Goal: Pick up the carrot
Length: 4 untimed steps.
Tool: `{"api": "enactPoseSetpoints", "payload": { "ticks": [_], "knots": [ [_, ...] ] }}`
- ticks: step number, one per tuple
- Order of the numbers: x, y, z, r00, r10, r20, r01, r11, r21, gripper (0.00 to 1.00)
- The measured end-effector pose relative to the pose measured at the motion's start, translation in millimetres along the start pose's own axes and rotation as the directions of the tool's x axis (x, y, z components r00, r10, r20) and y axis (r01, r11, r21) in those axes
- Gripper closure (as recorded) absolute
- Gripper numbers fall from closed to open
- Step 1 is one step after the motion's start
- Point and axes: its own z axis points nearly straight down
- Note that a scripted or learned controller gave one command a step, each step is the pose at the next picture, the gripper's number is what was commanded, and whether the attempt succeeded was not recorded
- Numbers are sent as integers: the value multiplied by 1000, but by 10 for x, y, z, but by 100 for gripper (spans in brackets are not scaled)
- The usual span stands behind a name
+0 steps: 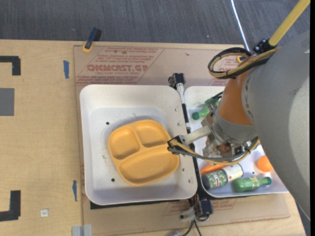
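The carrot (264, 163) shows as a small orange piece at the right side of the right bin (246, 191), partly covered by the arm. The grey arm with its orange band (234, 104) hangs over the right bin, and its wrist hides the gripper's fingers. The arm covers most of that bin's middle.
A yellow divided plate (142, 151) lies in the left bin (93, 132). Two green bottles (224, 176) (252, 183) lie at the right bin's front, and another green item (201, 113) sits near its back left. Yellow and black cables (187, 150) loop off the wrist.
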Motion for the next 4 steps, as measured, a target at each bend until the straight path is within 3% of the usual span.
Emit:
{"api": "enactPoseSetpoints", "payload": {
  "ticks": [1, 2, 3, 4],
  "knots": [
    [512, -666, 184, 997, 81, -3, -81, 997, -2, 100],
    [148, -555, -552, 999, 34, -3, -34, 999, -3, 100],
    [353, -1274, 161, 997, 81, -1, -81, 997, -1, 100],
    [222, -820, -1, 1000, 3, 1, -3, 1000, -1, 100]
  ]
}}
